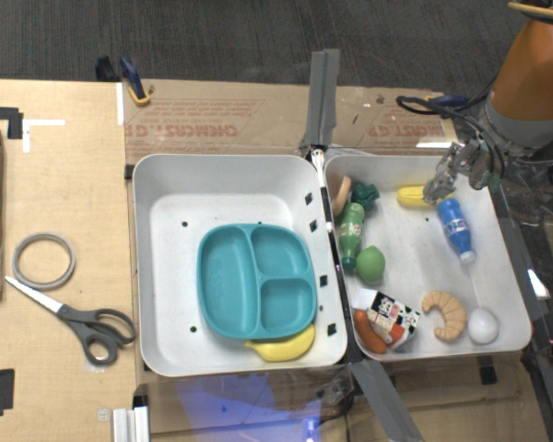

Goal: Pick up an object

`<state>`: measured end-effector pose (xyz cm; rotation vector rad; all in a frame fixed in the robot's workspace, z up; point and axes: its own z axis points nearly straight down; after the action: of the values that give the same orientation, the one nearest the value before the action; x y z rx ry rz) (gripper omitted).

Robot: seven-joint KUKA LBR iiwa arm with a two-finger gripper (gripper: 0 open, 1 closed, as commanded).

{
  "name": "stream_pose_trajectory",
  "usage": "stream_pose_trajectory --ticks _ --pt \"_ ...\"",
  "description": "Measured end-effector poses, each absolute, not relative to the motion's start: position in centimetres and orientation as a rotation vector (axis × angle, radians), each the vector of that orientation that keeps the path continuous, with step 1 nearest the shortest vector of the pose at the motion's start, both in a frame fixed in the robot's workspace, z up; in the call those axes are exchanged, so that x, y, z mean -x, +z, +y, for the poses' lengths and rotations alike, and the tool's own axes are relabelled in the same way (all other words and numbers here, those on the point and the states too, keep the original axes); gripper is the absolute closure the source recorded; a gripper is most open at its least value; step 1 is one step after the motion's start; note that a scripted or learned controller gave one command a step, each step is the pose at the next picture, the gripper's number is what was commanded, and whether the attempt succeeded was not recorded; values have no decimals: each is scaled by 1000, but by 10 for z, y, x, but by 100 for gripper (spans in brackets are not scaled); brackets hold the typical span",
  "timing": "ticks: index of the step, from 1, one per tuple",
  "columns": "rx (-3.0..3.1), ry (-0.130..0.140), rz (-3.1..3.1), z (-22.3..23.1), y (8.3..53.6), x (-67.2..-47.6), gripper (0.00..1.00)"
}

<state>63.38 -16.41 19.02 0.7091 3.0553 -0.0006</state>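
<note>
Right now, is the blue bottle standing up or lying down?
Lying down. The blue bottle rests on its side on the floor of the right bin, its white cap end pointing toward the croissant.

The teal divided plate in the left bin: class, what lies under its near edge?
A yellow banana pokes out from beneath the teal plate at its near edge, in the left bin. The rest of the banana is covered by the plate.

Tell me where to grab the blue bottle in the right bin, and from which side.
Grip the blue bottle across its mid-body, coming straight down from above. It lies flat on the floor of the right bin, long axis running from the claw toward the white ball. Its long sides look clear, so the fingers should probably straddle its narrow width.
</note>
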Motion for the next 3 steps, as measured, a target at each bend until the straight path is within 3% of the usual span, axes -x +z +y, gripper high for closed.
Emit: stream_pose_trajectory --ticks 1,2,3 --pt "-206 0 3132 -181 96 -586 100" --pt "-206 0 3132 -181 96 -586 0" --pt "-382 0 3112 -221 94 -616 0"
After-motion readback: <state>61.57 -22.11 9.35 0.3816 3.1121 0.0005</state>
